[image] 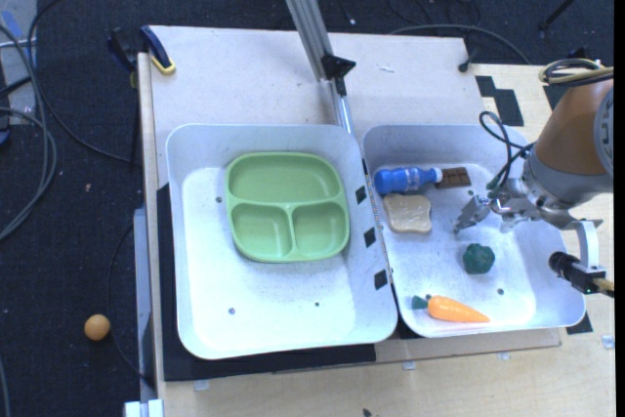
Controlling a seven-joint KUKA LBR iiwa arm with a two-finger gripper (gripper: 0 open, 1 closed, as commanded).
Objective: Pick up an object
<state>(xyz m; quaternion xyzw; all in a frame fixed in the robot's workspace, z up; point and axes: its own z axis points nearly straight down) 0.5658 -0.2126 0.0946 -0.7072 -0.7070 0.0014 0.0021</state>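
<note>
Camera view, looking down at a slant on a bench (293, 63) w/ two shallow white bins sitting side by side.

Left bin (195, 308) is holding a pale green divided plate (288, 206), three sections, lying flat toward the bin's far half.

Right bin (547, 298) is holding five things. Along the far wall a blue bottle (405, 179) is lying on its side, long axis running left-right, its white cap end pointing right. Touching that end, a small brown block (454, 177). Just in front of the bottle, a slice of toast (407, 213) is lying flat. Near the middle, a dark green lump (479, 258). At the near edge an orange carrot (451, 310) is lying w/ its long axis left-right, green stub at the left, tip pointing right and slightly nearer.

The arm is reaching in from the right, orange band showing. The gripper (476, 213) is hanging over the right bin, just beyond the green lump & to the right of the toast. Nothing between its fingers; can't tell whether they are spread or closed.

An orange ball (96, 326) is lying on the dark floor, left of the bench.
</note>
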